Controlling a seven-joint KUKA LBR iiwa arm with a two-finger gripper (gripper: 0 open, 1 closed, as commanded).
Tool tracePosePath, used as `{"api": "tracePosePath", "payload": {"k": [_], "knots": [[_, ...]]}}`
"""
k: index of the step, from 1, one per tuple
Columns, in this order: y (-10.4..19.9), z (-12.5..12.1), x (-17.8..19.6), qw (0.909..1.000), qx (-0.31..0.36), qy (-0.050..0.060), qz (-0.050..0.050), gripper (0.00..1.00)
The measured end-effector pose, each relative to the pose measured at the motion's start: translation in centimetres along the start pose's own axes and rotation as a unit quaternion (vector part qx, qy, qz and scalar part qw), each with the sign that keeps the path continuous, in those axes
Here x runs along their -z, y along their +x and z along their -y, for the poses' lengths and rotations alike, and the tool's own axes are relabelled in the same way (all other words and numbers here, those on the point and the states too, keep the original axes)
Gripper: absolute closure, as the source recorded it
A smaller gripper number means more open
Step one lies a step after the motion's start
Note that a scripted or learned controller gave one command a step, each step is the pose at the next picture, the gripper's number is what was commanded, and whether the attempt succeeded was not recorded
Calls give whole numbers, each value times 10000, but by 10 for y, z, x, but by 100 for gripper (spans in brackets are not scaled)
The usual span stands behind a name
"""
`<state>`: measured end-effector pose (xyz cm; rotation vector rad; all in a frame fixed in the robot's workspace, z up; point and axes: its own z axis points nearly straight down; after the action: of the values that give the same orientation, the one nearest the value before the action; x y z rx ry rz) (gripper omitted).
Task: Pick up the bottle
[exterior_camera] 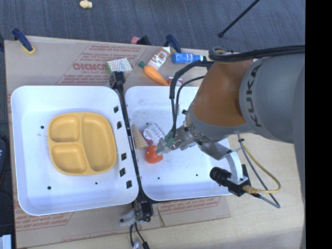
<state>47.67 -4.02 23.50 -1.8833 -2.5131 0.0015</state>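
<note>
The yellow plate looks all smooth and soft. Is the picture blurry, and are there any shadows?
In the camera view the whole picture is a bit soft: the yellow plate lacks crisp edges, and small things by the gripper, like the red object, smear together. Lighting is even, without harsh glare on the white bins. The arm casts only a faint shadow.

I am seeing glossy white plastic bins, a smooth matt yellow plastic tray, printed brown cardboard, and my arm's satin grey shell.
</note>
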Motion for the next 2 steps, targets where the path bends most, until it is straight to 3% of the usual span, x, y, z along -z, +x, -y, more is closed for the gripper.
{"api": "tracePosePath", "payload": {"k": [1, 2], "knots": [[26, -6, -25, 9983, 587, 18, -12, 100], [82, -24, 31, 9995, -315, 5, -2, 100]]}}
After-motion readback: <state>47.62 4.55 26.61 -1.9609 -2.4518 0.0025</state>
